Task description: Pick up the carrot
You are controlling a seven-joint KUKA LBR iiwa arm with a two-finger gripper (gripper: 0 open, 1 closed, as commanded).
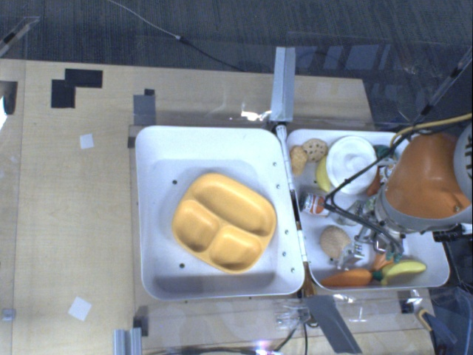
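Lowest in the frame, along the near wall of the right-hand shallow white bin, lies the long orange carrot, stretched lengthwise with a small green-and-yellow toy piece just beside its right end. Above the carrot, close to it, sits a round tan potato-like lump. The two-finger gripper hangs between that lump and the yellow piece, just above the carrot's right half, under the arm's orange wrist band; its tips blur into the clutter, so whether it is spread or closed cannot be told, and nothing can be seen held in it. Farther back in the same bin stand a round white cup-like dish, a speckled cookie and a small tan piece next to it, near the dividing wall. A black cable loops across the dish. The left-hand white bin holds a large yellow three-part moulded tray, tilted diagonally near its centre.
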